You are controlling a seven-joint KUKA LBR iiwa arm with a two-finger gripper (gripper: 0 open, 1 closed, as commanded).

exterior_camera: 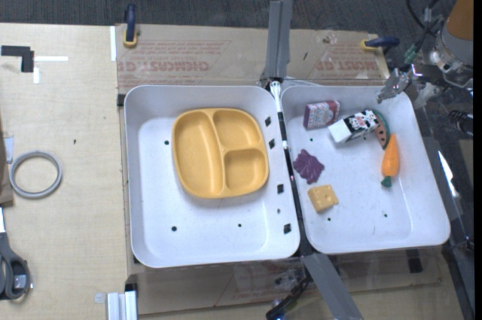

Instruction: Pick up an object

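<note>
The right bin [422,228] holds several small items. A maroon carton [321,114] lies near the back, with a white carton with black patches [354,126] beside it. An orange carrot [389,156] lies to their right. A purple grape bunch [307,165] and a yellow cheese piece [323,197] lie near the left wall. My gripper [392,87] hovers over the bin's back right corner, above and apart from the cartons. Nothing shows in its grasp.
A yellow divided plate [220,153] fills much of the left bin [151,228]. A tape roll [34,174] and scissors [11,275] lie on the bench at the left. Clamps [130,25] sit at the back edge. Cables hang at the right.
</note>
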